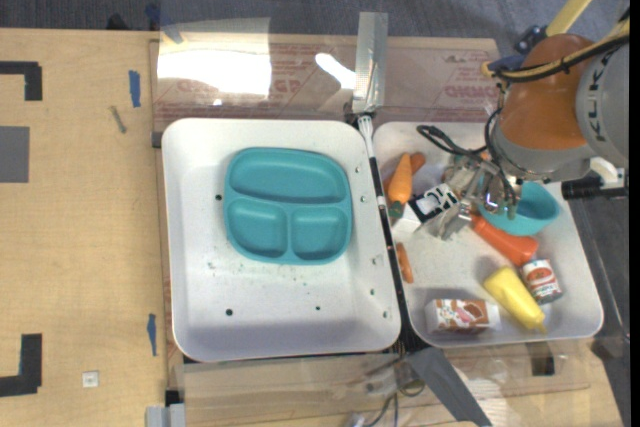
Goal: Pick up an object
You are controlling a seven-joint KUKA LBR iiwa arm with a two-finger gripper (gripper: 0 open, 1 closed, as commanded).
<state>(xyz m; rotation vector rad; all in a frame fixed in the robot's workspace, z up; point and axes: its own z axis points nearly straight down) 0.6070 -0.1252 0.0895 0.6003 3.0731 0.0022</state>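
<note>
Two shallow white bins sit side by side on the table (pixel 70 215). At the lower edge of the right bin (pixel 585 310), nearest my camera, I see a small packet with a red and white label (pixel 464 313) lying flat, and just right of it a yellow bottle-like piece (pixel 516 296) lying on its side and pointing toward the lower right. Touching the yellow piece at its upper right is a small red can (pixel 541 279). Farther up, a long orange carrot-shaped toy (pixel 506 239) lies slanted, its upper end under the hand (pixel 470 200). A blue bowl (pixel 528 208) rests just right of the hand, against the carrot toy. A second orange carrot-like piece (pixel 401 177) lies near the bin's upper left, beside the divider, and a thin orange strip (pixel 403 261) lies below it along the same wall.

I see the hand low in the middle of the right bin, amid black cables and a black and white tag; I cannot tell how far it is spread, nor whether it has hold of anything. The arm (pixel 545 105), with its orange band, enters from the right of the frame.

The left bin (pixel 200 305) holds a teal three-compartment plate (pixel 288 205), set flat near its centre.
</note>
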